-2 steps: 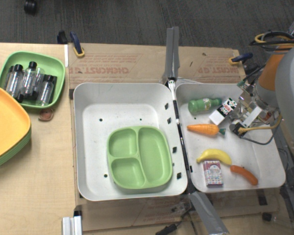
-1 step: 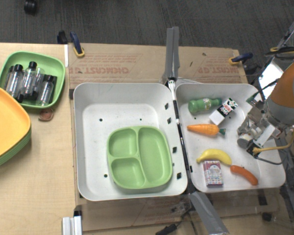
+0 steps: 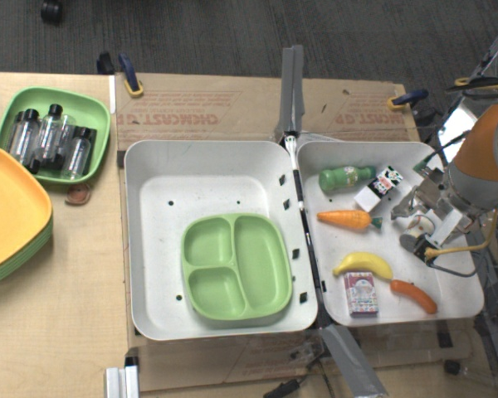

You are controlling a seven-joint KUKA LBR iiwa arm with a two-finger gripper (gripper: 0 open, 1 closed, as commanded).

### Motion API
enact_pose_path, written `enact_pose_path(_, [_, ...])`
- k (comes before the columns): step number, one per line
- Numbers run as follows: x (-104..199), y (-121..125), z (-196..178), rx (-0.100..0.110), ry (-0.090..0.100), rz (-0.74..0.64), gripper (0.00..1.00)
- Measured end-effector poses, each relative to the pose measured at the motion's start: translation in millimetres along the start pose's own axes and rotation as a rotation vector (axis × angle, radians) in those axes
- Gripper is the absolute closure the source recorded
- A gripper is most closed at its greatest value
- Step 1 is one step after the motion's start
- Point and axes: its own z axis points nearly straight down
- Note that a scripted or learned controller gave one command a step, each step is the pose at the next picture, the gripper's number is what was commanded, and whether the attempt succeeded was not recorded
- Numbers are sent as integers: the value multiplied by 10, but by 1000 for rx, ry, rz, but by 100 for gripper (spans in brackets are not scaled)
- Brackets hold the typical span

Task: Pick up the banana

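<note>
The gripper is positioned low over the right bin. Its opening state cannot be determined from this view, and no object is seen held in it. The banana lies on the bin floor below and to the left of the gripper, clearly apart from it. The carrot lies left of the gripper. The red box sits just below the banana.

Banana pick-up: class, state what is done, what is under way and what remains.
Done: nothing; the banana lies in the right bin beside a pink box. In hand: the tool sits over that bin, apart from the banana. Left: reach it, grip and lift.
</note>
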Motion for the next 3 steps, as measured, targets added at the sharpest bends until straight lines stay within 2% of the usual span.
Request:
enact_pose_path(1, [-57,18,-83,-3,-9,4,100])
enact_pose_path(2, [175,164,-132,-14,-13,357,100])
enact_pose_path(3, [452,597,-296,-10,-7,552,100])
